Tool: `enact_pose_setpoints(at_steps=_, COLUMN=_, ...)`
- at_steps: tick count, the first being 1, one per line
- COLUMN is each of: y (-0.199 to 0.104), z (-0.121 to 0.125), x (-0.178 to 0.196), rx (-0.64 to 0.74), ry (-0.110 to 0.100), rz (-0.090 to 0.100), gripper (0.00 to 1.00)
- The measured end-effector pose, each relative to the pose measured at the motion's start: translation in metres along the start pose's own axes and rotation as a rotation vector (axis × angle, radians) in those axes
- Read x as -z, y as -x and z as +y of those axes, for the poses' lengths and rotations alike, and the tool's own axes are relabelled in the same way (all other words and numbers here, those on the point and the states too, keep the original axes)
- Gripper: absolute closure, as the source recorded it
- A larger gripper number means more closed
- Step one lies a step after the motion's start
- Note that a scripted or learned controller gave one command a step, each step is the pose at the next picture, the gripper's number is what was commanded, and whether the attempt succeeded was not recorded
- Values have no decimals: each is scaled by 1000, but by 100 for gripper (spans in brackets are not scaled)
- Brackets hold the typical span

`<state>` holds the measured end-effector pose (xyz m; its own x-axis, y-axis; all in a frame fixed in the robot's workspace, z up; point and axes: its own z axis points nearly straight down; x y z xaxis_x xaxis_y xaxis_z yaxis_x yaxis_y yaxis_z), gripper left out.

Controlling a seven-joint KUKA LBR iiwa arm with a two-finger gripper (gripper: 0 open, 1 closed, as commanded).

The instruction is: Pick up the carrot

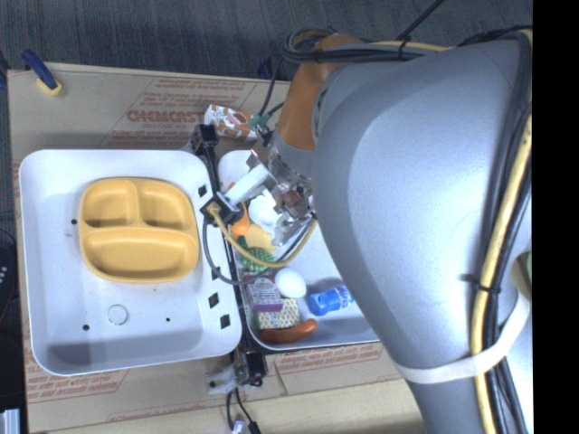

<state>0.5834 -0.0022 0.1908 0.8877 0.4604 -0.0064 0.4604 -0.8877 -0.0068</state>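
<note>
The carrot point(239, 228) shows as a small orange piece at the left side of the right bin point(348, 334), near the wall between the two bins. My gripper point(260, 206) hangs low over that spot, its tip just above and to the right of the carrot. Most of the carrot is hidden by the gripper and by the items around it. I cannot tell whether the gripper touches it. The big grey arm point(425, 197) covers the right half of the bin.
A yellow divided plate point(140, 226) lies in the left bin point(54, 333). Packed round the carrot are a yellow piece point(261, 239), a green item point(258, 257), a white egg point(291, 283), a blue bottle point(327, 299), a patterned box point(273, 313) and a sausage point(288, 331).
</note>
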Motion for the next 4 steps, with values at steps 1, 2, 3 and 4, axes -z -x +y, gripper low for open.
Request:
enact_pose_setpoints(at_steps=1, y=5, z=-22, x=0, rx=-65, ry=0, rz=0, gripper=0)
enact_pose_setpoints(at_steps=2, y=35, z=-32, x=0, rx=-212, ry=0, rz=0, gripper=0)
enact_pose_setpoints(at_steps=3, y=23, z=-30, x=0, rx=-271, ry=3, rz=3, gripper=0)
enact_pose_setpoints(at_steps=4, y=-21, z=-30, x=0, rx=-256, ry=3, rz=3, gripper=0)
